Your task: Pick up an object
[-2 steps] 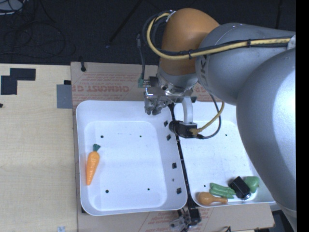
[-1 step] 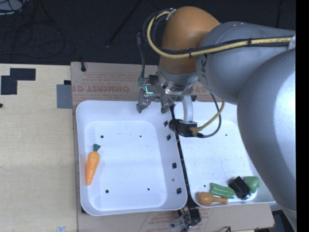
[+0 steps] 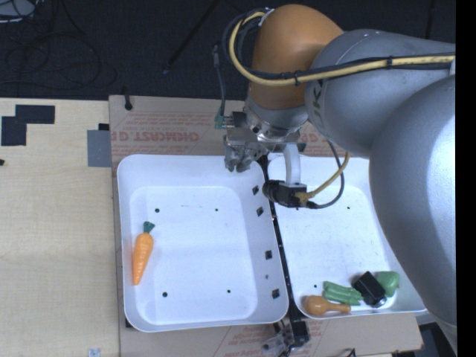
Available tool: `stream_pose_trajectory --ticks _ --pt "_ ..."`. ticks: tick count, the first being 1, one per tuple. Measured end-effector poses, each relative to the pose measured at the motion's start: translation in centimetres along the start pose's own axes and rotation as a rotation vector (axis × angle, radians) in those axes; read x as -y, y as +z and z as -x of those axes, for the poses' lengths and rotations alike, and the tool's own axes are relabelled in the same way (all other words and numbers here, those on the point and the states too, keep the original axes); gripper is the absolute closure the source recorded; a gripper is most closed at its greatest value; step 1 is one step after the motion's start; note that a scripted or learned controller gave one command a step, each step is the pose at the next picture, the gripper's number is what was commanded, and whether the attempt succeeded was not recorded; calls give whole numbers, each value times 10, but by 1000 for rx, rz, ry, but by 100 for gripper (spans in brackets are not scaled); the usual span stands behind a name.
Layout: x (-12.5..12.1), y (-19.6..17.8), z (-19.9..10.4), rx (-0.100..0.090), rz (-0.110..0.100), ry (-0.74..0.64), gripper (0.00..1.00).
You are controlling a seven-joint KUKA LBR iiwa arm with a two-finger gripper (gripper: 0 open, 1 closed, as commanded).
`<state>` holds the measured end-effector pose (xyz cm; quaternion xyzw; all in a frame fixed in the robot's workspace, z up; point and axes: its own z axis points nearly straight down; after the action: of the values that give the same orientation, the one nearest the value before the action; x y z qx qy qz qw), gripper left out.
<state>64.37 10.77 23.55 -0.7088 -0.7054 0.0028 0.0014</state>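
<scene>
Two white bins are sitting side by side. We are seeing the gripper (image 3: 239,158) hovering over the left bin's (image 3: 134,177) far right corner, carrying nothing; its state we cannot tell. A toy carrot (image 3: 142,253) is lying by that bin's left wall.

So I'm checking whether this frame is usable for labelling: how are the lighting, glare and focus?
Camera view: lighting is even over both white bins, with no blown-out glare; the carrot and the green pieces read crisply with soft shadows; the orange band carries a mild sheen; the big grey arm at the right looks soft; the claw is dark and cluttered; the background above the bench is nearly black.
</scene>
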Motion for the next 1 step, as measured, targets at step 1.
stream_pose_trajectory --ticks 1 --pt "-1 -140 70 0 18 0 100"
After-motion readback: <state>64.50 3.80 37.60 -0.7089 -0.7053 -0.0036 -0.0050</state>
